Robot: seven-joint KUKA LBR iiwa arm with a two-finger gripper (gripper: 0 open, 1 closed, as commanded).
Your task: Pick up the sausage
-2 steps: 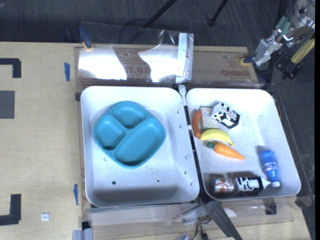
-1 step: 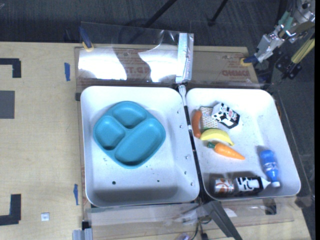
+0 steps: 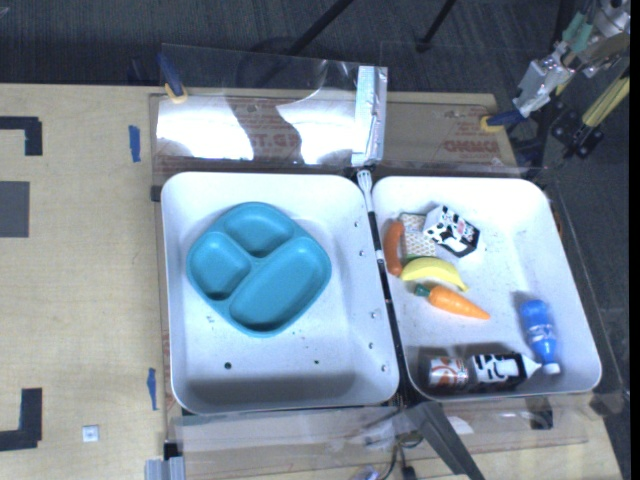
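One sausage [image 3: 395, 245], one banana [image 3: 433, 271], one carrot [image 3: 455, 302], two bottles, jaws' state unclear

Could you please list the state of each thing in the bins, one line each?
sausage: lying in the right bin, by its left wall, untouched.
banana: lying flat beside the sausage.
carrot: lying flat, tip pointing right.
blue bottle: on its side.
dark bottle: on its side along the near wall.
blue plate: right way up in the left bin.

The gripper [image 3: 560, 68] is a pale grey metal assembly with light blue-green fittings, a yellow strip beside it, and dark cabling trailing beneath.
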